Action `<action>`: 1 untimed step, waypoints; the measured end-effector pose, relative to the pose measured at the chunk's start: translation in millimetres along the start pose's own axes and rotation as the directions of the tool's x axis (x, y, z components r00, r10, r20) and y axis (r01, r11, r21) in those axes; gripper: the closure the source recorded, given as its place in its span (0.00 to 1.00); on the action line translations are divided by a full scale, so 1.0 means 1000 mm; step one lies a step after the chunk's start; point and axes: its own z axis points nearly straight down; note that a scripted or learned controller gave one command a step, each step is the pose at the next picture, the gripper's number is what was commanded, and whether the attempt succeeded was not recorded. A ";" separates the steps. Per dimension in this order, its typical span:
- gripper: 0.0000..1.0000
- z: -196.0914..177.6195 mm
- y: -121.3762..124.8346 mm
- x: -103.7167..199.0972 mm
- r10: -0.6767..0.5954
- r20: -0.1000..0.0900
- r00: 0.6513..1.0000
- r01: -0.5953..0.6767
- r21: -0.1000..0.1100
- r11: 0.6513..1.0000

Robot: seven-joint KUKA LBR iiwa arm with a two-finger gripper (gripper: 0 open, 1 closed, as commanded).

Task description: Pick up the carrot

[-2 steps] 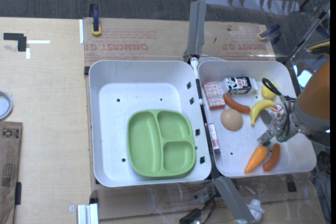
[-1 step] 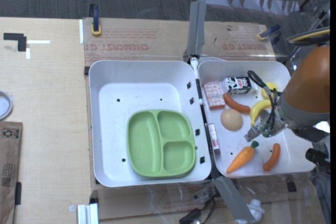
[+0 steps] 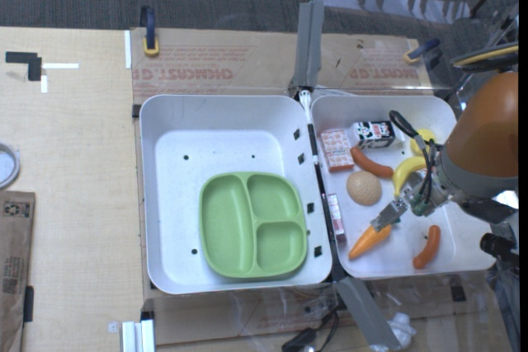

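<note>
While the big wooden table (image 3: 74,177) holds two white bins side by side, the grey and orange arm (image 3: 491,132) reaches in over the right bin (image 3: 388,101). The fingers (image 3: 388,218) are low in that bin, near its middle. I cannot tell if the fingers are open or closed, because they look like one small grey lump from up here.

Well to the left of the fingers is the left bin (image 3: 153,177). A green plate (image 3: 252,224) with three parts lies flat in it.

All the other things are in the right bin with the fingers. The yellow banana (image 3: 410,171) is just above the fingers and a little to the right. The round tan ball (image 3: 364,188) is just up and to the left of them. A pink box (image 3: 337,150) lies farther up and left, by the bin's wall. A small black and white carton (image 3: 375,133) is well above the fingers. A red sausage (image 3: 373,162) lies between the carton and the ball. Another red sausage (image 3: 426,246) is down and to the right of the fingers.

The carrot (image 3: 369,239) lies on the bin floor just down and left of the fingers. Its thick end is right at the fingers, and its thin end points away to the lower left.
</note>
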 end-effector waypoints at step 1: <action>0.00 0.063 0.002 0.006 -0.065 -0.002 0.998 0.065 0.001 0.998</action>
